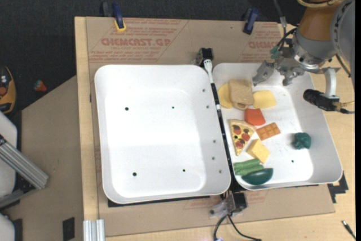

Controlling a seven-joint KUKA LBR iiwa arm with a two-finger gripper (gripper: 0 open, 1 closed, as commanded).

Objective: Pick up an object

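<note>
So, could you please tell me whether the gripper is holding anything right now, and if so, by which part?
Nothing is held. The gripper hangs open over the back of the right bin, with bare bin floor between its fingers, just beyond the bread slice.

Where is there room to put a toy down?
The left bin is all bare. In the right bin, only the strip around the green ball is free. Its left side is crowded: bread, pizza slice, green pieces.

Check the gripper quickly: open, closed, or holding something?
gripper: open, holding nothing, hovering over the back of the right bin, apart from the toy food.
</note>
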